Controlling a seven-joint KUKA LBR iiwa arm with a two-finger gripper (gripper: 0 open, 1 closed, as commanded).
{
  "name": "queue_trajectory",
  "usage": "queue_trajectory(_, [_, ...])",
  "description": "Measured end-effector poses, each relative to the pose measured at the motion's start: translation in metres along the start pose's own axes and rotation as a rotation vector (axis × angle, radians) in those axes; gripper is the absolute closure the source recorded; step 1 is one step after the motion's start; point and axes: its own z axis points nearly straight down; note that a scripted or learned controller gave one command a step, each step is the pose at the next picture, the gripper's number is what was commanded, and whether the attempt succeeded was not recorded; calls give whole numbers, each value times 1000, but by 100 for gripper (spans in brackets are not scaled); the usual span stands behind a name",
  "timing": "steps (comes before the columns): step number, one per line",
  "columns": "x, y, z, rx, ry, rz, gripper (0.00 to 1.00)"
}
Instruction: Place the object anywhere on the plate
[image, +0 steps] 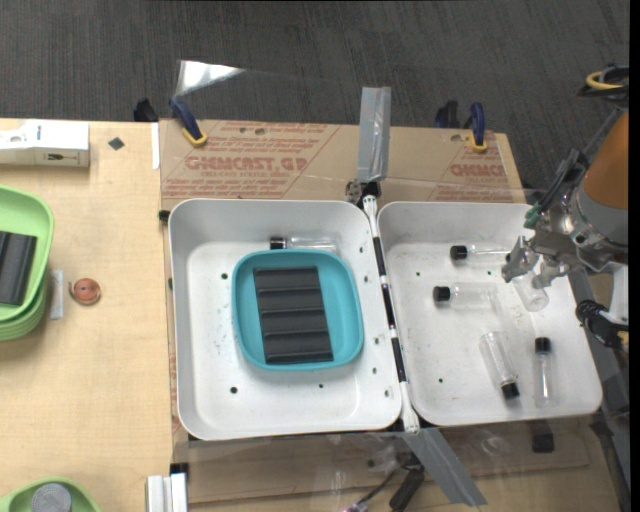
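Beside plate, vial lengthwise left-right

4 clear black-capped vials in right bin; teal plate left.

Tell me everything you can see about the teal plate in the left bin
The teal plastic plate is a rounded square with a raised rim, lying flat near the middle of the left shallow white bin. Its rim looks smooth and slightly glossy. A black ribbed rectangular insert with four ridged segments sits upright in its centre, covering most of the floor. A clear vial with a black cap lies just beyond its far edge; whether it touches the rim cannot be told.
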Motion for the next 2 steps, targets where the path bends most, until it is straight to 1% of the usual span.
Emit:
queue_trajectory(1, [0,0,0,0,0,0,0])
queue_trajectory(2, [-23,24,-123,0,-1,1,0])
